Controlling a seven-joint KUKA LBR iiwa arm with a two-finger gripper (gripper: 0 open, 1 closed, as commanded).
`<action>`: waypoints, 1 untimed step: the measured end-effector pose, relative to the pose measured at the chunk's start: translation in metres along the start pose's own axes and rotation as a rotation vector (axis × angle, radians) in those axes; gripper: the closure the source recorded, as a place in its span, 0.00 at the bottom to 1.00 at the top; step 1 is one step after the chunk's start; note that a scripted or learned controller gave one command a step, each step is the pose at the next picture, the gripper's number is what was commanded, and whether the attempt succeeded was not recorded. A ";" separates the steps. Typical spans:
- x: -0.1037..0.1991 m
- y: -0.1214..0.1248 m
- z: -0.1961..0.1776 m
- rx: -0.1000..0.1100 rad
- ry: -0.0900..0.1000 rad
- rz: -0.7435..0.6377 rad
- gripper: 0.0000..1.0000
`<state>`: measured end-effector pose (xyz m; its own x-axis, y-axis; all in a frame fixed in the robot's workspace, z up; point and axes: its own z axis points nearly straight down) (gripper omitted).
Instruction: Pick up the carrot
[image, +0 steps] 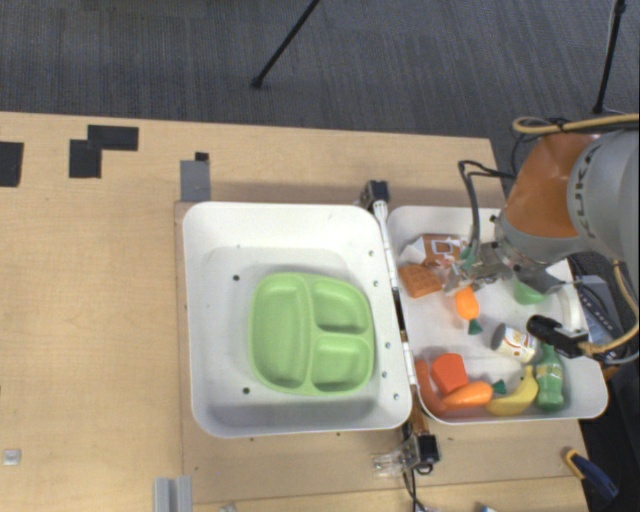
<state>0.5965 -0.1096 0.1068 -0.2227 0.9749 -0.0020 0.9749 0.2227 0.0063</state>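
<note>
- Carrot (466, 302): small orange piece with a green tip, in the middle of the right bin (432, 228), toward that bin's far half. It sits just below the gripper (478, 262), apparently touching the fingertips or very close to them.
- Jaw state: cannot tell. The finger ends are blurred against the clutter, so neither the opening nor any hold on the carrot can be read. Not logging it as grasped.
- Risk 1: any hold looks to be at the carrot's upper end only; a tapered, smooth toy would likely slip or pivot out on lifting.
- Risk 2: wrong target. A larger orange item (468, 395) lies at the near edge of the right bin beside a red block (449, 371) and a banana (515, 395); similar colour could confuse a pick.
- Risk 3: a brown packet (424, 277) lies just left of the gripper, near the wall shared with the left bin; a sideways move could drag it.
- Open room: bare floor directly around the carrot; crowding is along the near edge and near-right corner. Straight up looks the cleanest exit.
- Left bin (290, 228) holds a green divided plate (311, 333), with open margin all round.
</note>
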 end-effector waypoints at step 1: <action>0.027 0.039 -0.089 0.005 0.000 0.548 1.00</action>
